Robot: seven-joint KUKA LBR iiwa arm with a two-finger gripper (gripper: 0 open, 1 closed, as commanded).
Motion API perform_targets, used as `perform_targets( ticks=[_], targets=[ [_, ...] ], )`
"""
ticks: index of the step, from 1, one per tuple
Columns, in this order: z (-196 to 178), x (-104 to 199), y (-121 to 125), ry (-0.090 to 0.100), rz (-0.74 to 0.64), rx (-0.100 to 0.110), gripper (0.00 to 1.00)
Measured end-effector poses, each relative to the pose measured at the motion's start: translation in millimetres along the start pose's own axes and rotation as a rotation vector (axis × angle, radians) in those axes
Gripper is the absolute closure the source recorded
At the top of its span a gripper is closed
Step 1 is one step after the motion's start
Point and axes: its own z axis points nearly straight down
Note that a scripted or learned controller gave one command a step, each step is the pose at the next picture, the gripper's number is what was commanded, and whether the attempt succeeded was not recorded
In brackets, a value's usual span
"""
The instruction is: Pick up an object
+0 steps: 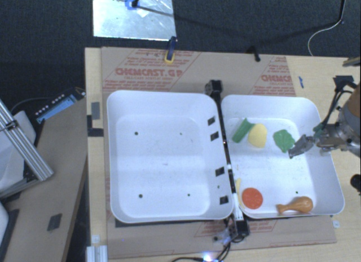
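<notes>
- Two white bins sit side by side on your worktop [96,199]; the left bin [163,154] and the right bin [316,159].
- You'll find the claw [297,147] over the right bin, just right of the green block [283,139]; I cannot tell its state.
- Left of that block lie the yellow lump [258,135] and green pepper [242,130], touching.
- Near the front wall: red disc [252,198], orange drumstick [295,205].

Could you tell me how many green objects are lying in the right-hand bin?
2. One elongated green piece lies near the bin's upper left, touching the yellow object. The other green piece sits right of that, by the jaws. Nothing appears hidden.
</notes>
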Motion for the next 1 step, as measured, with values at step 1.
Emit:
perform_targets(
  ticks=[1],
  targets=[
    [-11.1, -0.2, 1.1, -0.001, -0.003, -0.004, 1.0]
  ],
)
